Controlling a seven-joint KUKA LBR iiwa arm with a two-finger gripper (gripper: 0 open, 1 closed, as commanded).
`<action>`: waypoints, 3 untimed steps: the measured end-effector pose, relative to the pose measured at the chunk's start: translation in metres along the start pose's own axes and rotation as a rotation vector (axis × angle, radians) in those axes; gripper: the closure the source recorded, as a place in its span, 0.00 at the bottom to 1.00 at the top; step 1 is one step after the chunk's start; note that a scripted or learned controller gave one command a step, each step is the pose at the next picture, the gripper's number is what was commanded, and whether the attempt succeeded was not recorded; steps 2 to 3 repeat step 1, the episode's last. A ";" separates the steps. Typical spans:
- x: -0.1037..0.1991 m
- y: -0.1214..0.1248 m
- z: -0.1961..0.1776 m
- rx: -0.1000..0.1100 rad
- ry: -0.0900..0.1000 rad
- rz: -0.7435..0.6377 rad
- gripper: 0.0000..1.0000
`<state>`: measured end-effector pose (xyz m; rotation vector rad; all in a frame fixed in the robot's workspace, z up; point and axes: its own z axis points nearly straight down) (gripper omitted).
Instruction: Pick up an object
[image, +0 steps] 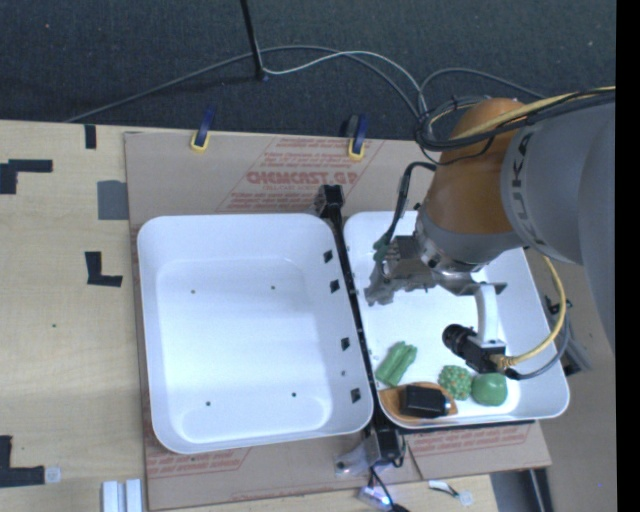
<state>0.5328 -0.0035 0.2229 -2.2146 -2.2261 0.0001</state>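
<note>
Green ridged toy (396, 362) in right bin (535, 400), long axis diagonal

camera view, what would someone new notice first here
The big grey arm with its orange band fills the upper right and hangs over the right bin, its gripper low near that bin's left wall. Next comes the cluster in the right bin's near corner: a green ridged piece, a black object lying on something orange, and a green bumpy piece beside a smoother green one. The left bin is a plain white expanse.
</note>
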 end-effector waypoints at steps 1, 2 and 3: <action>0.051 -0.001 -0.009 -0.001 0.000 0.000 1.00; 0.051 -0.001 -0.009 -0.001 0.000 0.000 1.00; 0.051 -0.001 -0.009 -0.001 0.000 0.000 1.00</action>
